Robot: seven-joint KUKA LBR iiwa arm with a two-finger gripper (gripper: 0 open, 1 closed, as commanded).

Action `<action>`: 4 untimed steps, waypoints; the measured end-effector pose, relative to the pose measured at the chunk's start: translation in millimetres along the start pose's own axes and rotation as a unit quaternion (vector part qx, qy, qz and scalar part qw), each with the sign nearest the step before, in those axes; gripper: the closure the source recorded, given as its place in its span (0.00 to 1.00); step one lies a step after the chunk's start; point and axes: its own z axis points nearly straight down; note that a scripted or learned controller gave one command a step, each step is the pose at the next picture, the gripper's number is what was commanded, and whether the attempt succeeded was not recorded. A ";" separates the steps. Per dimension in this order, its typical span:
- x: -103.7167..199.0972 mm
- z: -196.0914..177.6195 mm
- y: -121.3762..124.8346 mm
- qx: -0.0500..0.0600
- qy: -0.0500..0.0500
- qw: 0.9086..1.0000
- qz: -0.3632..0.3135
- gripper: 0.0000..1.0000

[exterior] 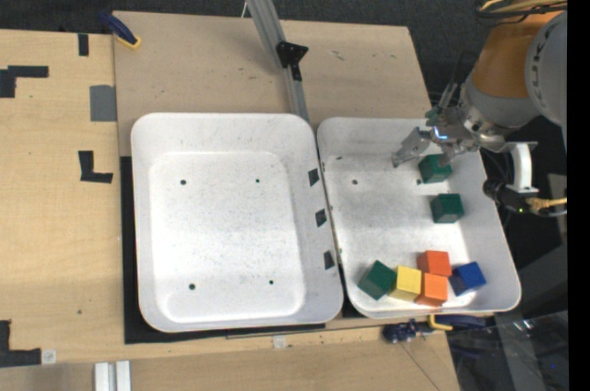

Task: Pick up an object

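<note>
My gripper (426, 151) hangs over the upper part of the right bin (369, 195), open, with one grey finger (406, 154) splayed out to the left. A dark green block (435, 168) lies on the bin floor right under the gripper's right side; I cannot tell if it touches it. A second dark green block (447, 207) sits a little below. Along the bin's front edge lie a green block (376, 278), a yellow block (407, 280), two orange blocks (435, 264) and a blue block (468, 277).
The left bin (221, 214) lies beside the right one, its raised rim between them. A grey metal pole (263, 2) slants down to the bins' back edge. The arm's grey and orange body (516, 66) stands at the right.
</note>
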 end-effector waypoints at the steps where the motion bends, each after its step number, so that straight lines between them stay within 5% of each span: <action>1: 4.4 60.4 -8.7 0.000 0.000 1.000 -0.001 0.00; 2: 5.2 47.0 -7.0 -0.003 0.000 1.000 -0.001 1.00; 4: 4.8 -51.1 -17.1 -0.007 0.000 1.000 -0.001 1.00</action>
